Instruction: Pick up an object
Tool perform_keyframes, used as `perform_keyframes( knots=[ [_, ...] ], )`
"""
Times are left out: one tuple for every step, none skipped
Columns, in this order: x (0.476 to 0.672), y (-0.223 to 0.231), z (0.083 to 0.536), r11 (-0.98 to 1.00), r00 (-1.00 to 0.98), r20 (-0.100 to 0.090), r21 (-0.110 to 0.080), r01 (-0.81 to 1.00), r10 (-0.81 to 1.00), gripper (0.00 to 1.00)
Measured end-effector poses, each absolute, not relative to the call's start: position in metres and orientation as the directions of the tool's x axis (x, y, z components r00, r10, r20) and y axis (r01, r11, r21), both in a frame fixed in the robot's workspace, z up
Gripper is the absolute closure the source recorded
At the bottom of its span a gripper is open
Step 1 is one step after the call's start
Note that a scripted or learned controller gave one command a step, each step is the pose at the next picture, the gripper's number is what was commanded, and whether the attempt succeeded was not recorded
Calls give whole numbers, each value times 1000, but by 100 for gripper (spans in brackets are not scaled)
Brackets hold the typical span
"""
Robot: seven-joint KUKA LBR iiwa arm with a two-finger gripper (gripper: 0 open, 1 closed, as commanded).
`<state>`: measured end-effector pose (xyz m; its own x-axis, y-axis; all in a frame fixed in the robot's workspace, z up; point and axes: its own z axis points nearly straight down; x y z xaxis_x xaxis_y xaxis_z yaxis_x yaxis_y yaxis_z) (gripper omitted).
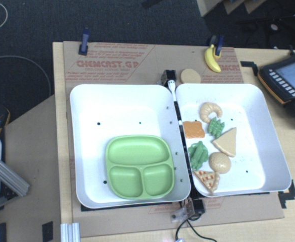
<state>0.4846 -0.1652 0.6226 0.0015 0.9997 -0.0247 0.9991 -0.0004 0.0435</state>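
In the left bin (87, 115) lies a green divided plate (139, 165). Right of that plate, the right bin (261, 135) holds toy foods close together: a pizza slice (207, 179) and a bun (219, 162) nearest, a cheese wedge (226, 142) and an orange square (193, 129) farther back, and a croissant (210, 110) farthest. Well beyond the plate, a banana (212, 59) rests on the counter (112, 64).

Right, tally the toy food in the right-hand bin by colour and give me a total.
Green: 2, a leafy piece and a second green vegetable
Orange: 1, a square slice
Tan or beige: 4, a croissant, a wedge, a round bun and a pizza slice
Total: 7
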Motion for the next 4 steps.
perform_keyframes(
  knots=[
    [485,-166,634,0,2,-27,48,999,1000,100],
    [485,-166,644,-1,2,-30,53,999,1000,100],
    [486,-166,655,-1,3,-33,58,998,999,100],
    [486,-167,666,-2,4,-36,63,998,999,100]
  ],
)
